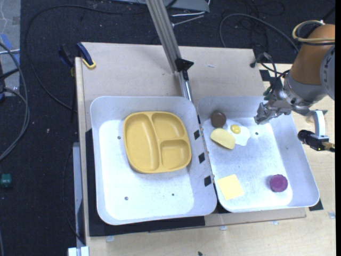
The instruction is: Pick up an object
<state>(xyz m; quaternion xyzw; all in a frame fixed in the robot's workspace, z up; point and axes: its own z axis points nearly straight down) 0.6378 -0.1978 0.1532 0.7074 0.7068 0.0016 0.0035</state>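
Here arm leans in over right bin [298,159]; gripper [262,116] low, grip unreadable.

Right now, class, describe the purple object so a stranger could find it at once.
Find the right-hand white bin, beneath the end effector. Look to its near right corner: the purple object is a small round disc lying alone, right of the flat yellow square. Nothing else there is purple.
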